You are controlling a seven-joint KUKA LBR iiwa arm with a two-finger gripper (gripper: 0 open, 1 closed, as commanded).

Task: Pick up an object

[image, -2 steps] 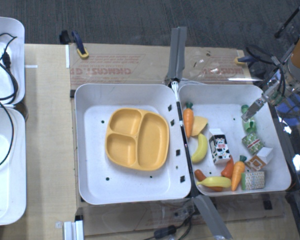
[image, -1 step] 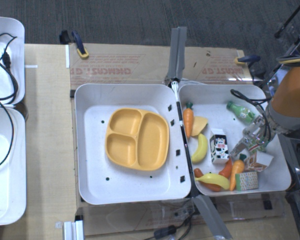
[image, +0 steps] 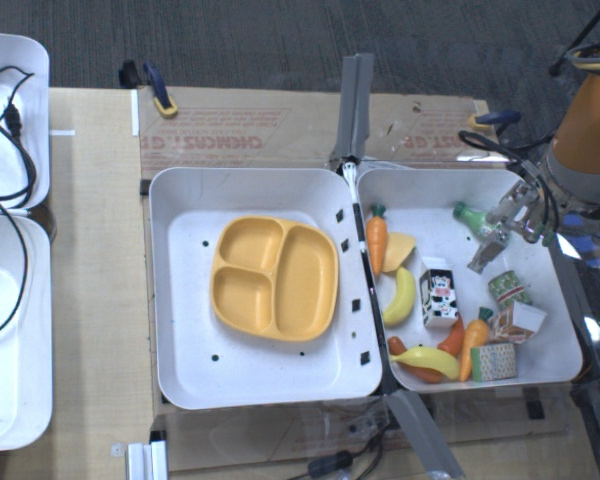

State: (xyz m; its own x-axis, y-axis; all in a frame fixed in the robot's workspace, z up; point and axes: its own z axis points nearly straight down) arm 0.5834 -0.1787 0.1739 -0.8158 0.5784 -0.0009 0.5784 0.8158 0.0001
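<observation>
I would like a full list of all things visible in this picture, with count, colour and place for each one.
bins: 2, white, side by side on the bench
plate: 1, yellow, three compartments, in the left bin
carrots: 2, orange, right bin; one near the divider, one near the front
bananas: 2, yellow, right bin, middle and front
wedge: 1, pale yellow, beside the upper carrot
carton: 1, white with black cow print, middle of right bin
small boxes: about 3, mixed colours, front right corner of right bin
bottle: 1, green, back of right bin
clamps: 2, blue, at the bench's back edge
arm: 1, grey and orange, right side
hand: 1, metal, above the right bin near the bottle
</observation>
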